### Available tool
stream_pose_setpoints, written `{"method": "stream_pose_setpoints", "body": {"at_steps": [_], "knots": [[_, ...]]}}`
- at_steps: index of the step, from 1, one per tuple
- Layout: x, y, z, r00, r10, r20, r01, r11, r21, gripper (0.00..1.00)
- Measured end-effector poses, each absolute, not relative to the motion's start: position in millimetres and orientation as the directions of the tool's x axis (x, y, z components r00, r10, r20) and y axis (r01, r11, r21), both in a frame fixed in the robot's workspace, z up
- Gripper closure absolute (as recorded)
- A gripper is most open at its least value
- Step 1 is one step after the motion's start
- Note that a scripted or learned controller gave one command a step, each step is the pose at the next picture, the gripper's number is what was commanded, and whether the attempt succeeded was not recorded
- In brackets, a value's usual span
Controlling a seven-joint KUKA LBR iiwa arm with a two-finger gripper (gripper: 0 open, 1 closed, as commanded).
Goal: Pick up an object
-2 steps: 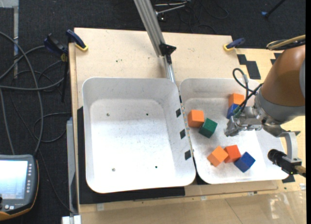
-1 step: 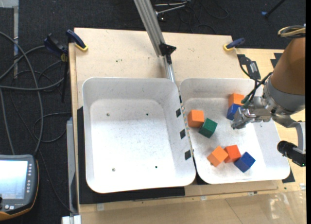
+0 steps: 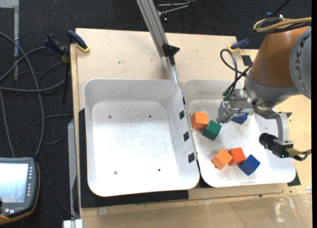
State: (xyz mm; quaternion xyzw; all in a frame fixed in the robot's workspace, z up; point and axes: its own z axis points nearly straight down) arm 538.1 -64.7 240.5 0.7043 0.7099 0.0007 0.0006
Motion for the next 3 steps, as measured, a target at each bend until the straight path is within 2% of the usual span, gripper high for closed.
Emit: {"method": "stream_pose_setpoints", "body": {"at_steps": [3], "knots": [[602.5, 59.5, 242.2, -0.007, 1.000, 0.001, 1.000, 0.007, 0.003, 1.00]]}}
